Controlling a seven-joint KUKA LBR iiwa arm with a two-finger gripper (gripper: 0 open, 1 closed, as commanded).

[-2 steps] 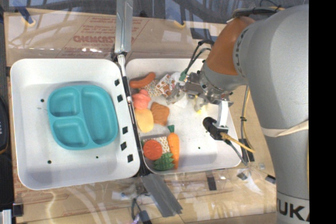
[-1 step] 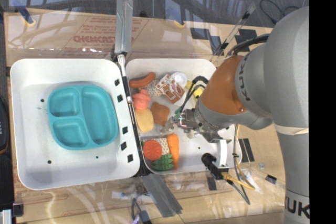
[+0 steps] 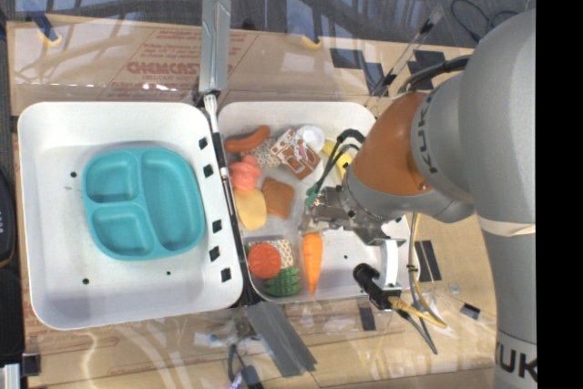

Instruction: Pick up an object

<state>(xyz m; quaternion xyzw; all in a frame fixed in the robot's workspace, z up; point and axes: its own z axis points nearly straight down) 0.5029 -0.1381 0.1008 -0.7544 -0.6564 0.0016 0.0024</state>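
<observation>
Bench: you are looking down at a slant on two white bins sitting side by side on a cardboard-lined surface, with dark floor showing beyond.
Left bin: it is holding a teal divided tray lying flat near its middle.
Right bin: you are seeing toy food crowding its left half: a sausage at the top, a brown-and-white packet beside it, a pink piece, a yellow piece, a brown slab, a red tomato-like piece touching something green, and a carrot lying lengthwise near the front wall.
Arm: it is reaching in from the right, its orange band hanging over the bin's right half and covering whatever lies beneath.
Gripper: it is sitting just above the carrot's top and right of the brown slab; you cannot tell how the pincer stands, nor whether it is touching anything, since the wrist is hiding it.
Cut off: the arm's body is running out of frame on the right.
</observation>
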